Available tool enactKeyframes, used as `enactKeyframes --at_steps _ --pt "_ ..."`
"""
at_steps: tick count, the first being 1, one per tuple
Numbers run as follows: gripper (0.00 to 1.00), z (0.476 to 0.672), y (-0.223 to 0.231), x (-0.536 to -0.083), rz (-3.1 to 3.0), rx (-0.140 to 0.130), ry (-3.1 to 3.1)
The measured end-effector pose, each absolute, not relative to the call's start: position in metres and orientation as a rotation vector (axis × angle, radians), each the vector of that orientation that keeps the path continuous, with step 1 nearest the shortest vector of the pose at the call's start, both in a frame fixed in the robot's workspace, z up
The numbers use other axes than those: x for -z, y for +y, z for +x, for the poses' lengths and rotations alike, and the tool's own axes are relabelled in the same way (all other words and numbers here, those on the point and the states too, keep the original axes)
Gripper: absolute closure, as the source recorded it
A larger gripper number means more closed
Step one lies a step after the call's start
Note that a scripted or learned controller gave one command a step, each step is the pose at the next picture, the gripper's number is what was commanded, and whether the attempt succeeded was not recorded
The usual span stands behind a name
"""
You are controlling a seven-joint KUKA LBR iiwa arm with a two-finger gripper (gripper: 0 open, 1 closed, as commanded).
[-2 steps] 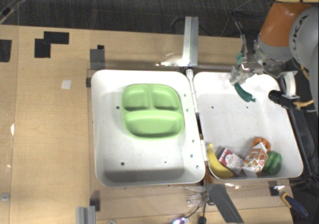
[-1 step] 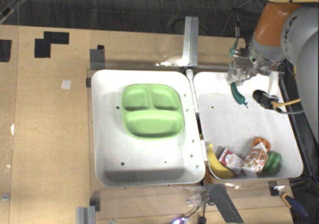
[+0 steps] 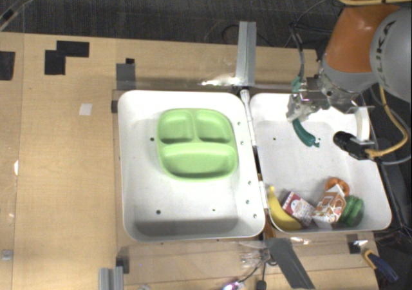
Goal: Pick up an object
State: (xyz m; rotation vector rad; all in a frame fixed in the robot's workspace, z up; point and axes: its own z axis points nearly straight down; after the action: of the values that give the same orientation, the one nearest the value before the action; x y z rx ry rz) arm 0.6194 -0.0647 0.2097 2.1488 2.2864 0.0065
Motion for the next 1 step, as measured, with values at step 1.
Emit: enactKeyframes --at_steps 1 --pt "1.00 0.5741 -0.0285 -0.1837 2.417 -0.001 2.009"
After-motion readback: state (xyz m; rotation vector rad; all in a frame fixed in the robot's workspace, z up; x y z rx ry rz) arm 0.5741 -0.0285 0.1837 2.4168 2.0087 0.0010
